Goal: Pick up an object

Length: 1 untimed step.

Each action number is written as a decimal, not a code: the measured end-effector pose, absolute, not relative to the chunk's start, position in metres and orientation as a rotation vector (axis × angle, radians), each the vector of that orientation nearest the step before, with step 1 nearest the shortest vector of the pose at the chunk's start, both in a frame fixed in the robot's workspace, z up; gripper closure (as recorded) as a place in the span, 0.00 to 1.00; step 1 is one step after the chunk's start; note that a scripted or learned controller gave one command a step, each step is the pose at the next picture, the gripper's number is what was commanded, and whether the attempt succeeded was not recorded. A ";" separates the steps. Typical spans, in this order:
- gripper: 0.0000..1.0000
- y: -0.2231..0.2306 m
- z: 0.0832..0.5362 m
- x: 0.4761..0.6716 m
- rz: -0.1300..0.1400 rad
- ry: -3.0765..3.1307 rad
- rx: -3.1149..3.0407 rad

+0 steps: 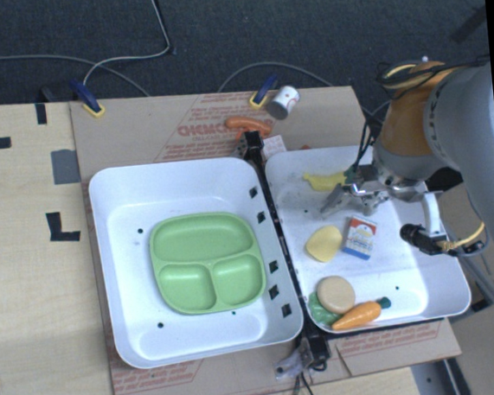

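The grey metal two-finger gripper point(334, 199) is hanging with jaws apart, holding nothing. A curved yellow plastic banana point(325, 179) is lying just behind the jaws, partly hidden.

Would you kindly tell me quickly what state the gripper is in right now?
Gripper: jaws open over the right bin, beside the banana, holding nothing.

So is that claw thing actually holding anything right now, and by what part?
Nothing shows between its fingers. The gripper hangs over bare bin floor in the right bin, just below the banana and above the yellow piece.
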State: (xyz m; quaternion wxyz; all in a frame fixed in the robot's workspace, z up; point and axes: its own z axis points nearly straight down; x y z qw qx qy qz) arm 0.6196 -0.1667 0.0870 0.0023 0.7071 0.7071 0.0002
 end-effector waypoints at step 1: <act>0.00 -0.170 0.087 0.581 0.004 2.218 2.215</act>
